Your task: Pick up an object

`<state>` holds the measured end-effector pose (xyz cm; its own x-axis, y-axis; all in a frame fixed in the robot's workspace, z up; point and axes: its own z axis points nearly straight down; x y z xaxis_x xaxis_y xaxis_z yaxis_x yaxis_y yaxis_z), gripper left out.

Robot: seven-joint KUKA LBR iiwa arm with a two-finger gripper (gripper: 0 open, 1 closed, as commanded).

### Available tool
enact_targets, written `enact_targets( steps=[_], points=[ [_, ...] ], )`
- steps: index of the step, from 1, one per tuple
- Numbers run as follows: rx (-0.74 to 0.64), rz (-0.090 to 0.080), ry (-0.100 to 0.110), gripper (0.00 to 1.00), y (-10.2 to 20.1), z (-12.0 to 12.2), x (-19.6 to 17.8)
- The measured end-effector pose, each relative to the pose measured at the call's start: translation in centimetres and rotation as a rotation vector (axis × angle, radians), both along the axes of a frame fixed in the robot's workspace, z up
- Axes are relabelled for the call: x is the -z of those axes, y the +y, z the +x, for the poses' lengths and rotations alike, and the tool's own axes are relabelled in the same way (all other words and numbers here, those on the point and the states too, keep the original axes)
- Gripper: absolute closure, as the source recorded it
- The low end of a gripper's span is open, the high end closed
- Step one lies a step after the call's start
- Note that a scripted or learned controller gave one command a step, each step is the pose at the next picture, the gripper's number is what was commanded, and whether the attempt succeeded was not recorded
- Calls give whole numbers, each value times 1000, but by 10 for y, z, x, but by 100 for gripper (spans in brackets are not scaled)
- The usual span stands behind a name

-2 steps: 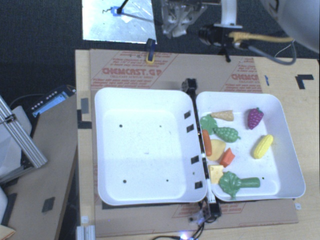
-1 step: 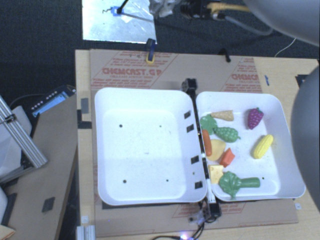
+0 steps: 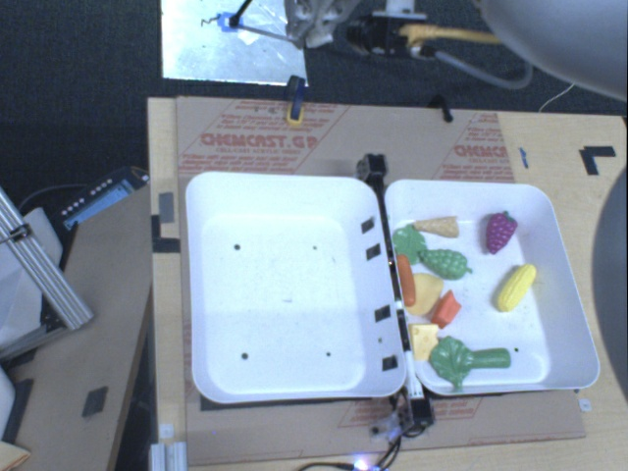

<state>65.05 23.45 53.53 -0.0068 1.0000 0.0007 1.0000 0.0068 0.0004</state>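
Toy food lies scattered in the right bin, none of it lifted. Purple grapes sit toward the far right, a yellow corn cob just nearer, both with bare white floor around them. Crowded against the left wall are a green leafy piece, a tan wedge, a green bumpy piece, an orange carrot, a pale yellow piece, a red-orange wedge and a yellow cheese block. Broccoli lies at the near edge, stalk pointing right. The left bin adjoins along a black-clipped seam. The gripper hangs far beyond both bins, over a shiny metal sheet; whether it is open or closed cannot be told.
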Motion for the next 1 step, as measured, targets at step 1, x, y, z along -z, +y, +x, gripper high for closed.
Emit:
enact_targets(
  steps=[1],
  points=[
    [5, -1, -3, 100, -1, 18, 0]
  ],
)
